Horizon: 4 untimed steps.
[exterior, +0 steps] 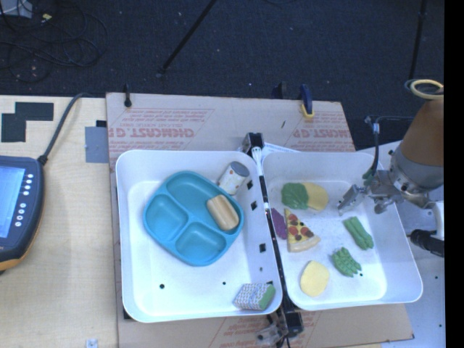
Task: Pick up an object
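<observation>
Arm enters from 3 o'clock, orange band uppermost; gripper (365, 200) points toward 9 o'clock, fingers apparently spread, nothing between them.

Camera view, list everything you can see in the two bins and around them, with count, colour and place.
bins: 2, white, side by side
divided plate: 1, blue, left bin
bread roll: 1, tan, on plate
cup: 1, white and brown, left bin, tipped
sponge: 1, green and grey, left bin
pizza slice: 1, right bin
green toys: 3, right bin
yellow pieces: 2, right bin
pendant: 1, far left
tool: 1, grey, over right bin
</observation>
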Motion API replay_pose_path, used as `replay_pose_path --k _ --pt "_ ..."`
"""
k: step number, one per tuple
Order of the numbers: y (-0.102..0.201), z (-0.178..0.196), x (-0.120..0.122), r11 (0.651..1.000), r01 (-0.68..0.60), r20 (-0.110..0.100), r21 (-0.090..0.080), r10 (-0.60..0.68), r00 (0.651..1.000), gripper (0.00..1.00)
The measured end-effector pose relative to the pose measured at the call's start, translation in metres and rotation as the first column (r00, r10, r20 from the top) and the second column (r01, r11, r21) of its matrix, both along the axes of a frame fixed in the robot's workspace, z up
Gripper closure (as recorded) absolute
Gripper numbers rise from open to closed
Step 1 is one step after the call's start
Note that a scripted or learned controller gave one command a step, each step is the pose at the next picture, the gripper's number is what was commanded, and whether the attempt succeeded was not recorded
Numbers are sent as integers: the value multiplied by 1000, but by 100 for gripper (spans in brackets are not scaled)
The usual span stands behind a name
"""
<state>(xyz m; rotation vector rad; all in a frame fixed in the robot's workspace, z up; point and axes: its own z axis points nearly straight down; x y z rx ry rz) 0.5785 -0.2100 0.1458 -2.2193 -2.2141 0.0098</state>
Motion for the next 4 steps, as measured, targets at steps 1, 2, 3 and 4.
replay_pose_path --k 1,2,3,4 --pt "7 -60 -26 1000 -3 4 2 3 1000 0" --pt "5 -46 -24 1000 1 8 1 -1 1000 100" --pt "70 -3 64 1000 -11 17 0 11 1000 100" --pt "66 -7 59 1000 -4 7 0 4 1000 0"
